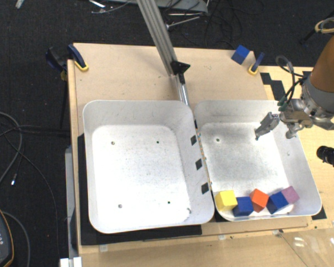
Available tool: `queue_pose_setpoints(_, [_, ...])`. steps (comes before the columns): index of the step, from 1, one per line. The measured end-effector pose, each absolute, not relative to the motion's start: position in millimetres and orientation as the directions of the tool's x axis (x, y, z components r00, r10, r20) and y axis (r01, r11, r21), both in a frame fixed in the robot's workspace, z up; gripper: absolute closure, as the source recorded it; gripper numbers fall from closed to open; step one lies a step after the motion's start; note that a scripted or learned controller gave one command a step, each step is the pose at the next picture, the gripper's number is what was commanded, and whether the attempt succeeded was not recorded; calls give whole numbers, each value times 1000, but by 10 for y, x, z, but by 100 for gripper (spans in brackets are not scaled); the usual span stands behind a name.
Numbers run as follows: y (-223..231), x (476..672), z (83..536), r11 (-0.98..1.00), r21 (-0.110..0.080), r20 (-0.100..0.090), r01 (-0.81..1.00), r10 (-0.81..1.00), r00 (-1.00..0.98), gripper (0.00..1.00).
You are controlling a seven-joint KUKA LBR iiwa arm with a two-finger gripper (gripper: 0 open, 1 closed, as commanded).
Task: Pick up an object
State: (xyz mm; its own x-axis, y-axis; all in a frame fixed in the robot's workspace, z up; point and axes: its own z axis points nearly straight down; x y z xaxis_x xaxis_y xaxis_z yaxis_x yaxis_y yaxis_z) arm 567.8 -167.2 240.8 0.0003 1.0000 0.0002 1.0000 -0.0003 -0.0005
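We see the arm (325, 77) coming in from the right, orange band above the wrist, with the pincer (278, 125) hanging over the upper right part of the right bin (211, 121). Its two fingers are spread apart, one finger (265, 125) angled toward the bin's middle, the other near the bin's right wall. Nothing sits between them.

The objects are well apart from the pincer, all bunched along the near edge of the right bin:
- yellow block (226, 199), leftmost, close to the wall shared with the left bin
- blue block (244, 206) just beside it, toward the rim
- orange block (259, 199) next, touching or nearly touching the blue one
- second blue block (277, 202) to its right
- purple block (290, 194) at the right end, against the corner wall

We can't tell whether the blocks press on each other or just sit close.

The left bin (94, 149) shows only a speckled white floor. Both bins sit side by side on the bench (122, 71). One more blue block (241, 53) lies on the bench's far right corner, outside the bins, next to a yellow-tipped clamp (255, 64). A matching clamp (75, 57) sits at the far left corner. A metal pole (158, 29) slants in from the top toward the gap between the bins.
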Motion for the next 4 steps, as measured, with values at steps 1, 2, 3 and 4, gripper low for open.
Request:
queue_pose_setpoints(1, [-1577,5728,2365,4,-1,0,1000,1000,-4,0])
queue_pose_setpoints(2, [-1539,5915,1984,4,-2,0,1000,1000,-4,0])
queue_pose_setpoints(3, [-1062,5932,1019,6,-8,3,1000,1000,-6,0])
queue_pose_setpoints(4, [-1066,6389,951,4,4,-1,1000,1000,-4,0])
